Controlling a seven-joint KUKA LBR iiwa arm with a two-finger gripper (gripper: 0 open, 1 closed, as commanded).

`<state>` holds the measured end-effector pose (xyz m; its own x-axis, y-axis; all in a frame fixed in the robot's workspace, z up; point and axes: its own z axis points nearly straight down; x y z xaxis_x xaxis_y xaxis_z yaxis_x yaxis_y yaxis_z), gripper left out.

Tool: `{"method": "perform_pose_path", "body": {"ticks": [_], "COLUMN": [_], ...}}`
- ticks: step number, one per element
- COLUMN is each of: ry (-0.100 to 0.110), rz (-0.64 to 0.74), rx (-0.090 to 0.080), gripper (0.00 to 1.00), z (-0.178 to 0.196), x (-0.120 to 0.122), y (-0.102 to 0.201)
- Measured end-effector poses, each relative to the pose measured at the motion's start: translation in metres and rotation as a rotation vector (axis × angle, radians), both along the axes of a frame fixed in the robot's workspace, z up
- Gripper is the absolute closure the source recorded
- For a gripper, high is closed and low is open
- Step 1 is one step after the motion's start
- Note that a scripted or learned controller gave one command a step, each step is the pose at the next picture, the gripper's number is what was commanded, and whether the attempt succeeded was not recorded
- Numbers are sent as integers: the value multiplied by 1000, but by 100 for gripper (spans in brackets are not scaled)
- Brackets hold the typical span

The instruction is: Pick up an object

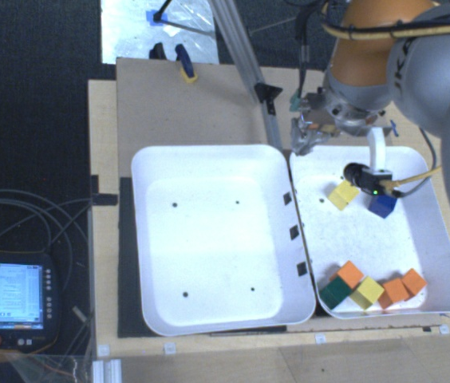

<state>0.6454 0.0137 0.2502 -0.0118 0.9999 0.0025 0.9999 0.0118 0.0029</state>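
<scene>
Camera view: pincer (301,144) over the far left corner of the right bin (420,238), opening impossible to tell. Yellow block (341,195) and blue block (382,207) lie just beside each other near it on the bin floor. Both are cube-like with no clear long axis, and the yellow one is turned cornerwise to the walls. Orange, green and yellow block cluster (366,292) at the near wall.

left bin (209,238) open, blocks (366,293) crowd right bin (369,242)

The right bin (436,214) holds two blocks (341,195) at its back and a cluster of blocks (366,292) along its front.
</scene>
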Motion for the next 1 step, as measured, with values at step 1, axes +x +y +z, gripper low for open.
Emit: {"method": "perform_pose_path", "body": {"ticks": [1], "ry": [3], "rz": [0], "rx": [0], "gripper": [100], "z": [-11], "x": [-12], "y": [56]}}
